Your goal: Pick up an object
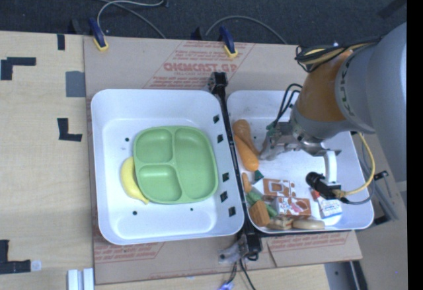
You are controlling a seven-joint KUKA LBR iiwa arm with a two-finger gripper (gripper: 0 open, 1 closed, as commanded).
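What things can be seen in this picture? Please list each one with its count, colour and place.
bins: 2, white, side by side on the bench; left bin, right bin
divided plate: 1, light green, middle of left bin
banana: 1, yellow, left bin, partly under the plate's left edge
carrot: 1, orange, right bin, along its left wall
small items: several, mixed colours, heaped at the front of right bin; too jumbled to name
clamps: 2, blue and yellow, at the cardboard sheet's far edge
cardboard sheet: 1, brown, under the bins
arm: 1, grey with orange band, over right bin
gripper: 1, dark, beside the carrot
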